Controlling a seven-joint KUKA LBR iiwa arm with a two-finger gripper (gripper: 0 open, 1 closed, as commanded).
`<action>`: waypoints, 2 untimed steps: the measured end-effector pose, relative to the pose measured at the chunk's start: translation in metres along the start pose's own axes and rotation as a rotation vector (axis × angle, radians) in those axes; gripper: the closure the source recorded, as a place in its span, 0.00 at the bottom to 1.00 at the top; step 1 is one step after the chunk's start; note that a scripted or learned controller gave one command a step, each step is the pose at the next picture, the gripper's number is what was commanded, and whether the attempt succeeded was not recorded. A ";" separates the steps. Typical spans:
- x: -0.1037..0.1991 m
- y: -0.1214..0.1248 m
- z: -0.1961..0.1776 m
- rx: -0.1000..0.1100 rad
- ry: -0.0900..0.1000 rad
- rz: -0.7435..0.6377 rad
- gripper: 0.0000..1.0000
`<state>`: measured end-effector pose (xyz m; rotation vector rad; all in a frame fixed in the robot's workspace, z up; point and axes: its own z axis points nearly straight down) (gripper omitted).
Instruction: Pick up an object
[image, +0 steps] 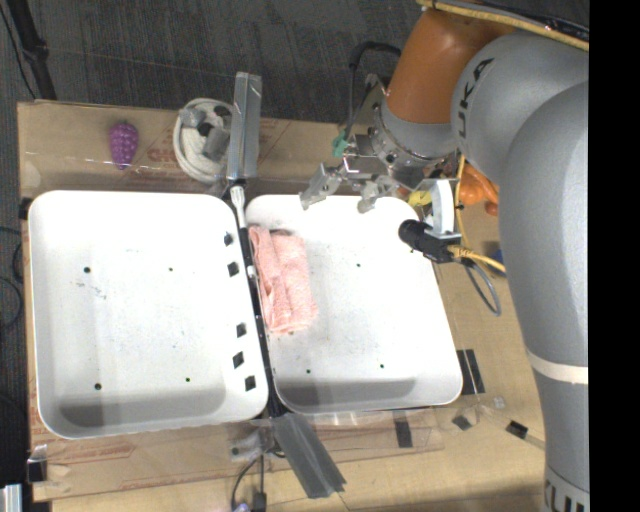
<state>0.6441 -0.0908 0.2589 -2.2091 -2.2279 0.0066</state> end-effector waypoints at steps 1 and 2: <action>-0.013 0.014 0.167 -0.003 0.000 0.008 0.00; -0.063 0.014 0.166 -0.005 -0.001 0.046 0.00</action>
